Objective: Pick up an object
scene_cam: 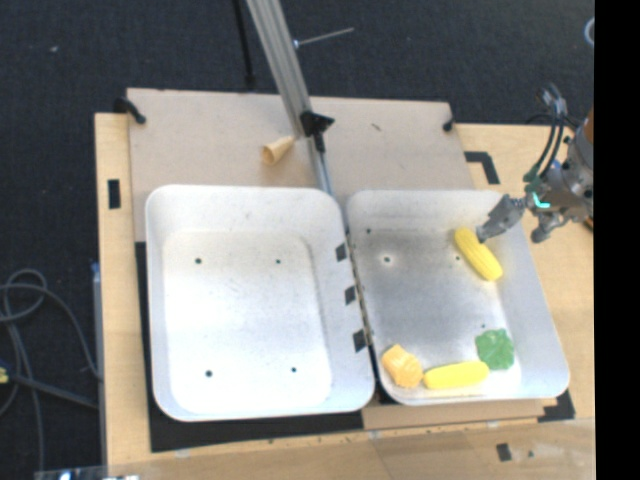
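Reaching in from the right edge of the frame, my arm's gripper (pixel 519 218) hangs over the upper right rim of the right bin (pixel 420 268), its jaws spread apart with nothing between them. One grey finger (pixel 497 218) points down and left, its tip just beside the upper end of a yellow corn cob (pixel 479 254), which lies at a slant in the upper right part of that bin; I cannot tell whether the two touch. The other finger sits further right, over the bin's rim.

Along the bin's lower edge I see three more things: an orange-yellow chunk (pixel 402 366) at the lower left corner, a yellow banana-shaped piece (pixel 456 375) lying just beside it, and a green lump (pixel 494 349) up against the banana's right end.

The left bin (pixel 250 298) sits alongside, the two bins meeting at centre frame. Behind them, on the desk (pixel 390 138), a small tan cone (pixel 277 150) lies on its side near the foot of a slanted metal rail (pixel 282 58) that runs to the top of the frame.
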Controlling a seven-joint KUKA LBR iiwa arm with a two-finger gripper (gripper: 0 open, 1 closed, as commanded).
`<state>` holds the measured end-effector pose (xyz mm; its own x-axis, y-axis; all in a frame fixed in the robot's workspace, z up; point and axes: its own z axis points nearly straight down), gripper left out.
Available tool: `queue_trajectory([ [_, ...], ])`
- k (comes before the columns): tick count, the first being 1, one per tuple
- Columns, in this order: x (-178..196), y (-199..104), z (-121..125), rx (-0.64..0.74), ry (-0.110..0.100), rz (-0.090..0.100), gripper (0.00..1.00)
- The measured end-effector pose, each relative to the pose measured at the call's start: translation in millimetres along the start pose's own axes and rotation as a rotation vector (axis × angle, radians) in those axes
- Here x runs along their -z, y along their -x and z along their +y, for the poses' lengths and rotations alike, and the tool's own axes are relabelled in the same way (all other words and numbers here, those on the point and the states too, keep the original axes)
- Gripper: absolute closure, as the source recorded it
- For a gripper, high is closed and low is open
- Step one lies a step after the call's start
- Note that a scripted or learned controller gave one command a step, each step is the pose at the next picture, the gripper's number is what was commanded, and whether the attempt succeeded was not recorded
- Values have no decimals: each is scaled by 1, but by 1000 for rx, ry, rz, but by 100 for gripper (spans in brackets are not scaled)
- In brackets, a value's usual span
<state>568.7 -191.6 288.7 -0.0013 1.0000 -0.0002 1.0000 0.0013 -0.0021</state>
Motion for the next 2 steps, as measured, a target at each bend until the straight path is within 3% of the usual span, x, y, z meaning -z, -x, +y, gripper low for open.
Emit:
queue_trajectory([
  [1, 2, 0, 1, 1, 4, -1, 0],
  [2, -61, 0, 0, -2, -2, -1, 0],
])
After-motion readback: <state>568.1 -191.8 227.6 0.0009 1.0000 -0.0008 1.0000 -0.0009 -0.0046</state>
